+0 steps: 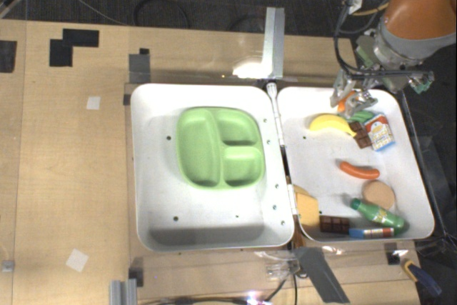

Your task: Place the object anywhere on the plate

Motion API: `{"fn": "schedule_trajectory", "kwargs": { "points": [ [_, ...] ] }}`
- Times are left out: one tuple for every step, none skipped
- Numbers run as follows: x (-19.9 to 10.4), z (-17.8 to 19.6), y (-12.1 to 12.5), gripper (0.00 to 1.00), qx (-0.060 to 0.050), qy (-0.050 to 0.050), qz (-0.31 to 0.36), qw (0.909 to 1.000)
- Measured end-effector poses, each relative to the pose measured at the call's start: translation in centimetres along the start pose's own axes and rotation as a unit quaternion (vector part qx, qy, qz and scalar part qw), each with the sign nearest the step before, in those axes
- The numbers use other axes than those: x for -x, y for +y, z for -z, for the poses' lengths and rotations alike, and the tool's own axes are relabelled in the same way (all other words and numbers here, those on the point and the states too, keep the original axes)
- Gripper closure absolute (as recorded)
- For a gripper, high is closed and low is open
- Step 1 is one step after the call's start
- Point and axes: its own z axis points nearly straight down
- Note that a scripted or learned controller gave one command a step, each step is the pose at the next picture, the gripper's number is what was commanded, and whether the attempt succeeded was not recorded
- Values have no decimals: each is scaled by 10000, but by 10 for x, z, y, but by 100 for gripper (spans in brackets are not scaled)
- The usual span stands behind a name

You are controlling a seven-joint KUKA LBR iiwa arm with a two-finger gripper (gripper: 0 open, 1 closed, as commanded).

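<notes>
The arm [418, 7] reaches in from the right, and its pincer [351, 95] hangs over the far left corner of the right bin [421, 175]. Whether the pincer is released or clenched I cannot tell, and nothing shows between its tips.

The likely object, a banana [330, 124], lies just near of the pincer, with a sausage [359, 170], a bottle [377, 213] and small packets [373, 131] elsewhere in that bin. The green plate [218, 146] sits in the left bin [153, 218], well apart.

To do this step well, the pincer should come down centred across the banana's narrow width, clear of the packets beside it, then lift high enough to pass the wall between the bins.
</notes>
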Motion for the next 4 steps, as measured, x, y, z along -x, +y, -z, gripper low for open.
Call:
{"fn": "schedule_trajectory", "kwargs": {
  "points": [
    [23, -56, 67, 100, 24, 17, 57, 10000],
    [67, -54, 139, 100, 17, -6, 50, 10000],
    [-7, -55, 155, 100, 0, 19, -2140, 9768],
    [-7, -55, 155, 0, 1, 18, -2133, 9770]
  ]
}}
